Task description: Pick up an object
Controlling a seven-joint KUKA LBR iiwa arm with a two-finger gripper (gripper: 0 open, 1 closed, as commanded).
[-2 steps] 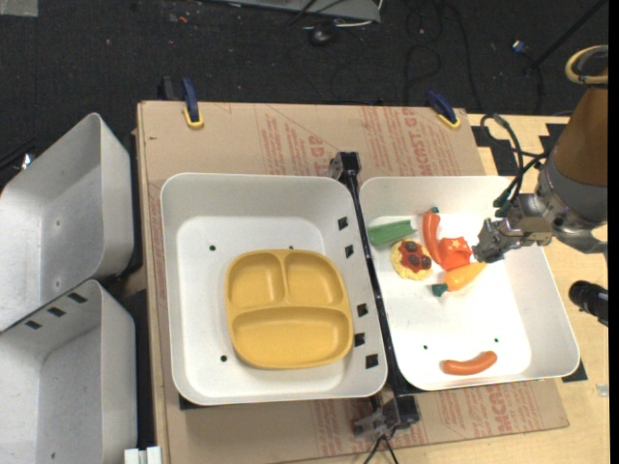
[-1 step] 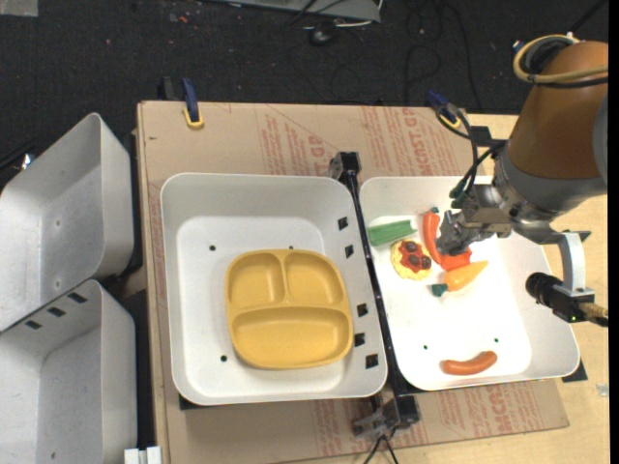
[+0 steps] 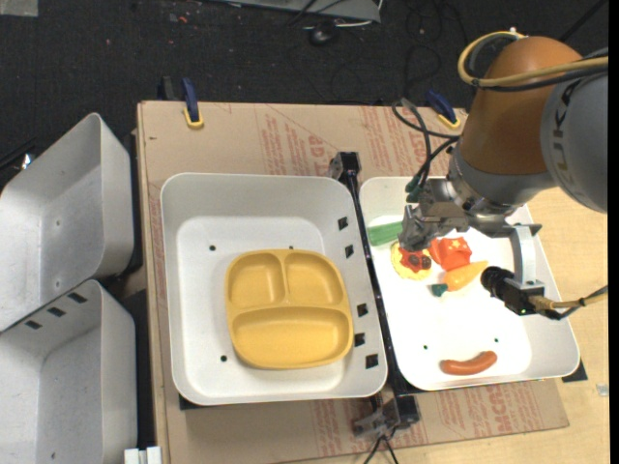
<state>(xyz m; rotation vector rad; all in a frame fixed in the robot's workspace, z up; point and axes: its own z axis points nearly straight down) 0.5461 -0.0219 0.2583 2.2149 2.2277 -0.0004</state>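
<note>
Sausage point(image 3: 468, 362) lies apart near right bin's point(image 3: 556, 356) front rim

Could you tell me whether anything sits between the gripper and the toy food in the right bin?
Nothing visible does. The gripper is low in the right bin, right over the yellow piece beside the red piece. The sausage lies apart, nearer the front edge.

A robotics lab: a grey and orange arm point(image 3: 527, 114) hangs over a board-topped desk point(image 3: 280, 129) with two white bins point(image 3: 184, 211) clipped side by side, loose cables point(image 3: 426, 66) trailing across dark carpet point(image 3: 77, 56), and spare bins point(image 3: 58, 220) stacked at the left.
</note>
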